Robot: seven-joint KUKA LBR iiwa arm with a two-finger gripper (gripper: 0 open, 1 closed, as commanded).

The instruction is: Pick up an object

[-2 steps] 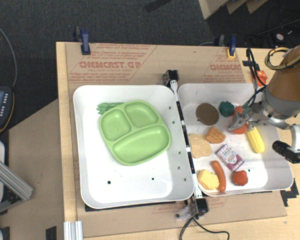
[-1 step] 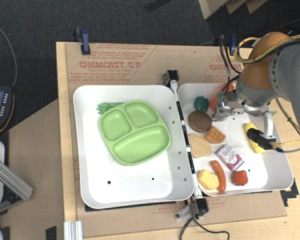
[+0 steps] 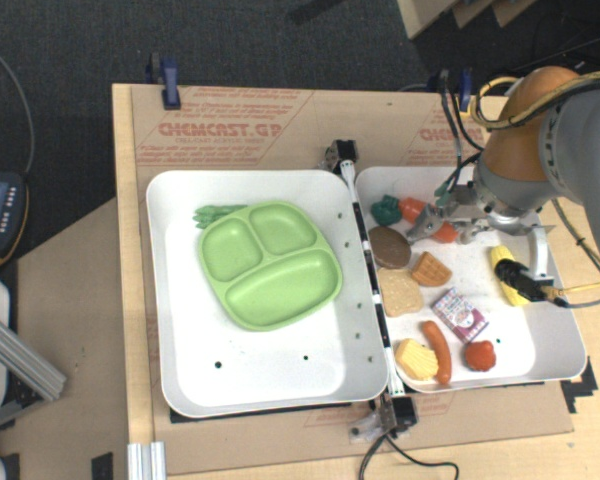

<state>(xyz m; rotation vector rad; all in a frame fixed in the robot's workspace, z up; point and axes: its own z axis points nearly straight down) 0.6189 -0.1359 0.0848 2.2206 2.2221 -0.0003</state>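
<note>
Pincer (image 3: 442, 220) low over right white bin (image 3: 560, 353), beside small orange-red piece (image 3: 445, 233); spread or pressed together, impossible to tell. Left to right: green three-compartment plastic plate (image 3: 270, 263) in left white bin (image 3: 180, 348); brown oval potato (image 3: 388, 247), dark green toy (image 3: 385, 209), red sausage (image 3: 437, 349), yellow banana (image 3: 510, 276).
</note>
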